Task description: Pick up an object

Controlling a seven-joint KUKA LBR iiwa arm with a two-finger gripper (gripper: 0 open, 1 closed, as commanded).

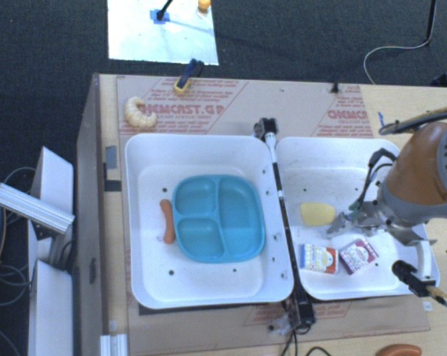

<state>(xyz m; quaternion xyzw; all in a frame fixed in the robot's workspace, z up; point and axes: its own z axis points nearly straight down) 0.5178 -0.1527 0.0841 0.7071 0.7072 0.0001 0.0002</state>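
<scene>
Yellow block (317, 213), two small cartons (319, 258) flat in right bin (312, 158)

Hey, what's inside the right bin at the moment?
The right bin holds a yellow block and two small cartons. The gripper hangs over its right part, and whatever lies beneath the arm is hidden.

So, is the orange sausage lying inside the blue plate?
No, the orange sausage lies on the floor of the left bin, just beside the left edge of the blue plate, not in any compartment.
</scene>
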